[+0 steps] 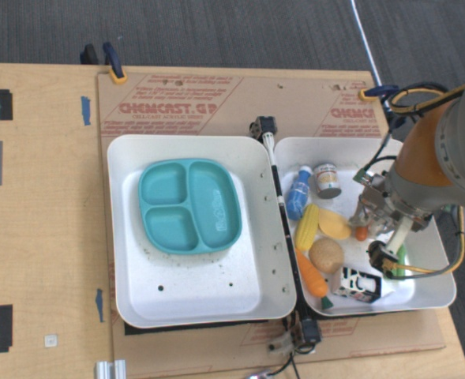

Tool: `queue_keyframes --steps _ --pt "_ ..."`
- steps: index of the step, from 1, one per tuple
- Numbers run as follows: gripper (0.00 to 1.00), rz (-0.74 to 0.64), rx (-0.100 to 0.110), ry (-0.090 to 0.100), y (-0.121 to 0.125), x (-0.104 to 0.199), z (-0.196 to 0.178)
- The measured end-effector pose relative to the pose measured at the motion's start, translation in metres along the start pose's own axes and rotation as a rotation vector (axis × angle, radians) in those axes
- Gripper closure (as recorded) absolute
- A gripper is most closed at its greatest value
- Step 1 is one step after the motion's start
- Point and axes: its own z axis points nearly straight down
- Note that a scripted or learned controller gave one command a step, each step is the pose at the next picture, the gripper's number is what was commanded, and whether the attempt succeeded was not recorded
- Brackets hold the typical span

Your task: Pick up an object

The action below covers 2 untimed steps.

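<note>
camera view: gripper (372, 229) seemingly over right bin (429, 290)

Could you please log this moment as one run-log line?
phase: reaching | gripper: low in right bin, beside lemon | divided plate: left bin

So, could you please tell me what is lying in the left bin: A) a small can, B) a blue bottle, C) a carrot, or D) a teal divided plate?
D: the teal divided plate lies alone in the left bin, while the bottle, carrot and can are in the right bin.
</note>
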Motion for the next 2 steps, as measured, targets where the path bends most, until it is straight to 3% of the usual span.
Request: queue_keyframes --steps 1,2 --pt "1.0 -0.086 0.002 0.0 0.09 0.004 0.012" --pt "1.0 -0.115 0.005 0.002 -0.014 0.012 -0.089"
